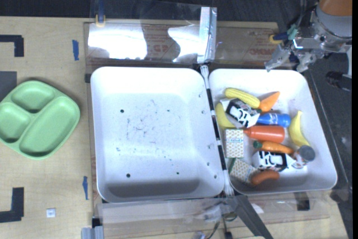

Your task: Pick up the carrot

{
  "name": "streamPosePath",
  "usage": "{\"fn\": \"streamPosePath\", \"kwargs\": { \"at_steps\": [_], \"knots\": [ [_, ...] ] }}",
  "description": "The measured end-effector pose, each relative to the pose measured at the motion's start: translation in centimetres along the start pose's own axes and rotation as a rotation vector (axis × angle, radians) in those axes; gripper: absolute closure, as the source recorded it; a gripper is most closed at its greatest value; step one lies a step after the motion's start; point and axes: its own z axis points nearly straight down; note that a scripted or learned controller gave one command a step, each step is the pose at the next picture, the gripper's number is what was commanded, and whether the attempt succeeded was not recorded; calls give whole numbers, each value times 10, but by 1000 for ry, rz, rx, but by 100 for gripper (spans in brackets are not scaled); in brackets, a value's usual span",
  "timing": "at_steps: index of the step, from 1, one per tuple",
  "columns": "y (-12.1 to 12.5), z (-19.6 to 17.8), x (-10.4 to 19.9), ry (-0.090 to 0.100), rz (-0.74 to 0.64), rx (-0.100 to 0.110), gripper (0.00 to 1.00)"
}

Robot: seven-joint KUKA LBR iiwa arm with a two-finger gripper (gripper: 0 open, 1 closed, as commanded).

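The carrot (269, 101) lies wedged among bananas (242, 97) and bottles (264, 133); the claw's (286, 62) grip state is unclear.

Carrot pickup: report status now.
Hand above right bin's far rim, holding nothing. Carrot lies in bin, untouched. Banana touching it.

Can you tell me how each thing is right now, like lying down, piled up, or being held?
Carrot: lying in the right bin, not held.
Gripper: above the right bin's far edge, holding nothing.
Bananas: lying in the pile.
Blue bottle: on its side.
Left bin: sitting flat beside the right one.
Green tray: on the bench, left of the bins.
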Motion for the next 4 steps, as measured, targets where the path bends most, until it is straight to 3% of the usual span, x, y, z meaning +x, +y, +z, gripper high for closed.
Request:
{"fn": "streamPosePath", "kwargs": {
  "at_steps": [1,2,3,4],
  "knots": [
    [-19,116,-32,-1,-29,-2,0],
    [8,166,-41,6,-234,6,0],
    [12,153,-41,-3,-237,-8,100],
    [11,48,3,-2,-234,-5,100]
  ]
}}
